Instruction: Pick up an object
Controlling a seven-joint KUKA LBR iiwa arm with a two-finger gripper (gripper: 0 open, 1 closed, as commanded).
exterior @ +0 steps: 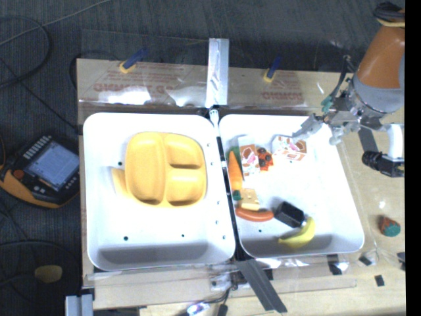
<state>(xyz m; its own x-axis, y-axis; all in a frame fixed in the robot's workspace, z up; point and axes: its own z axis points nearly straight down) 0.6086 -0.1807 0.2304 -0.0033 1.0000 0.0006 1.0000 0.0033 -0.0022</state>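
Your tool (327,125) hangs at the upper right corner of the right bin (342,176), with one thin finger angling down-left over the bin's rim toward the small white-and-red packet (289,148); whether its fingers are apart or together you cannot tell from this slant, and nothing shows between them. That packet is the nearest candidate: it lies just to the left of and slightly below the tool, near the bin's upper wall, so the coming move would likely be a short reach left and down. It looks flat, small and printed, with no marked long axis. Just left of it lies a second printed packet with red and dark markings (254,158), and beside that an orange carrot (234,170) runs along the divider between the bins, its long axis roughly top to bottom in the view. Farther down, well away from the tool, sit a small yellow block (250,195), a red-orange sausage-like piece (254,214), a black block (289,213) and a banana (299,233) curving along the lower wall. The left bin (99,196) carries a yellow compartment tray (164,168), well apart from the tool across the tabletop (368,196). Judged from this, no pick has been made yet.
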